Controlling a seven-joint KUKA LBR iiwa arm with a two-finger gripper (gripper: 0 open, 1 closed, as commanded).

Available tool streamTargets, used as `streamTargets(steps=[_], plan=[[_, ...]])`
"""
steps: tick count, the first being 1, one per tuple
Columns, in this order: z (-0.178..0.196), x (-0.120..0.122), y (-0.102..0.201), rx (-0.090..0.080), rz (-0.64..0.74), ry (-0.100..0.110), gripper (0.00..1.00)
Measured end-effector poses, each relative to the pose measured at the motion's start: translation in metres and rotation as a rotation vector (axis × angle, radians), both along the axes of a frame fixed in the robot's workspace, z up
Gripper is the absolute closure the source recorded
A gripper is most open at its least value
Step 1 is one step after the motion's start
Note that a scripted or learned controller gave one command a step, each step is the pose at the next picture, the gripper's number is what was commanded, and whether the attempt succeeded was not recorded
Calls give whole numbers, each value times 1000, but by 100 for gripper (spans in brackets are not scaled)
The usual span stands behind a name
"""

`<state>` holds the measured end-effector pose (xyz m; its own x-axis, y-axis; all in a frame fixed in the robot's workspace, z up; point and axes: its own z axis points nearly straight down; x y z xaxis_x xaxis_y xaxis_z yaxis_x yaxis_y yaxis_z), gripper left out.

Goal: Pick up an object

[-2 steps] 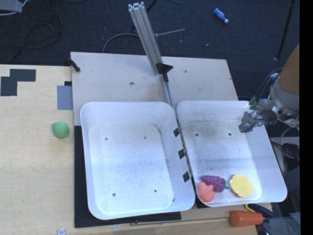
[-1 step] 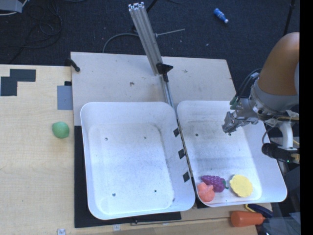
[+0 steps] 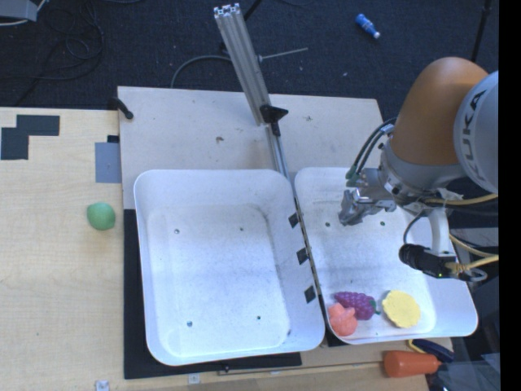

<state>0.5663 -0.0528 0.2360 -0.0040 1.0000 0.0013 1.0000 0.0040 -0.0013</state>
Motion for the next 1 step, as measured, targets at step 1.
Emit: streamTargets(steps=[1], plan=[[0,-2,62,0,0,0,100]])
